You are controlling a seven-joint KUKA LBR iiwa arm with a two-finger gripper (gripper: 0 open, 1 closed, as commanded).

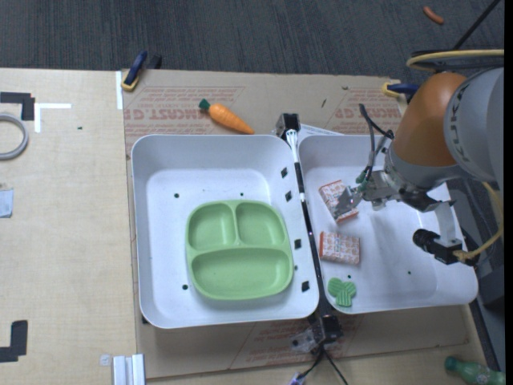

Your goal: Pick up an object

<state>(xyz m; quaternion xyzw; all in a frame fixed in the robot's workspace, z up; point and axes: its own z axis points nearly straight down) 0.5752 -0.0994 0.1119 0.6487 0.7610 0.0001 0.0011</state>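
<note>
While fingers unreadable, gripper (pixel 349 207) low over one carton (pixel 331 192), another carton (pixel 340 248) and green toy (pixel 343 292) nearby.

Left bin (pixel 152 215) has a divided plate (pixel 238 249) in the middle. Right bin (pixel 417 283) has two small boxes (pixel 333 192) (pixel 340 248) along its left wall and a toy (pixel 343 292) by its near-left corner. Carrot (pixel 227 116) sits on the bench (pixel 64 239) behind the left bin.

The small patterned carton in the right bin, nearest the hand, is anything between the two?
Nothing visible stands between them. The hand is already down at the small red-and-white patterned carton in the right white bin. The second patterned carton and the green striped piece lie nearer the camera, off to the side.
</note>
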